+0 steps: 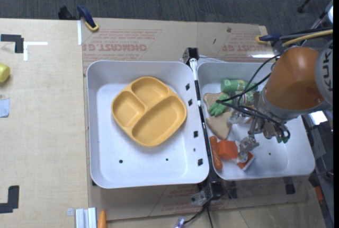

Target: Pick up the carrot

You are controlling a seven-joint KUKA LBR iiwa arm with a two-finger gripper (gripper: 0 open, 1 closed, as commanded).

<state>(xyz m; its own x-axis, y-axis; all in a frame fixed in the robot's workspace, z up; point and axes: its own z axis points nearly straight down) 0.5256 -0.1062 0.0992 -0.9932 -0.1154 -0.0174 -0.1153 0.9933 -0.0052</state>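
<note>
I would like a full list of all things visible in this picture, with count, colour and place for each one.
bins: 2, white, side by side on the bench
plate: 1, yellow, three compartments, in the left bin
green items: about 2, green, back of the right bin
beige item: 1, beige, right bin beside the divider
carrot: 1, orange, front left of the right bin
red item: 1, red-orange, beside the carrot
clamps: 2, blue and yellow, back edge
arm: 1, grey and orange, over the right bin
gripper: 1, metal, just right of the red item
</note>
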